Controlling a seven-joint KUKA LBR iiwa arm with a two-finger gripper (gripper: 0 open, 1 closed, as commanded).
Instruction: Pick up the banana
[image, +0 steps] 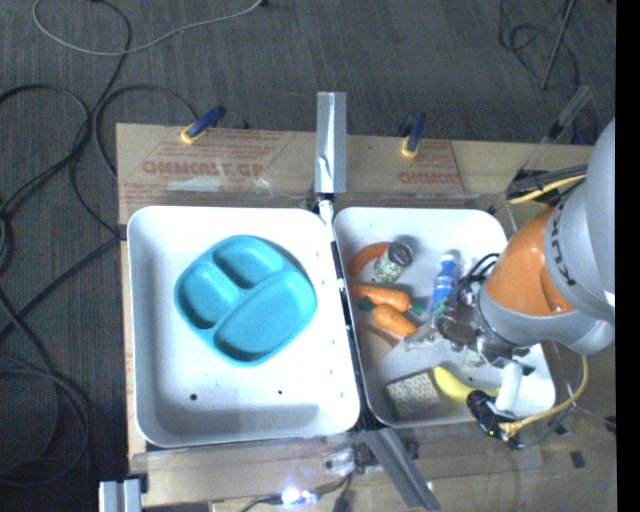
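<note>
The banana (454, 383) is yellow and lies near the front edge of the right bin (420, 222), partly covered by the arm. My gripper (448, 328) hangs low in this bin, just behind the banana and in front of a blue bottle (445, 278). The grey wrist and the orange band (525, 270) hide the bin's right side.
Two orange carrots (388, 308) and a small jar (392, 258) lie left of the gripper. A grey-green textured block (411, 392) sits beside the banana. The left bin (160, 400) holds a blue divided plate (246, 297). Clamps and cables lie behind the bench.
</note>
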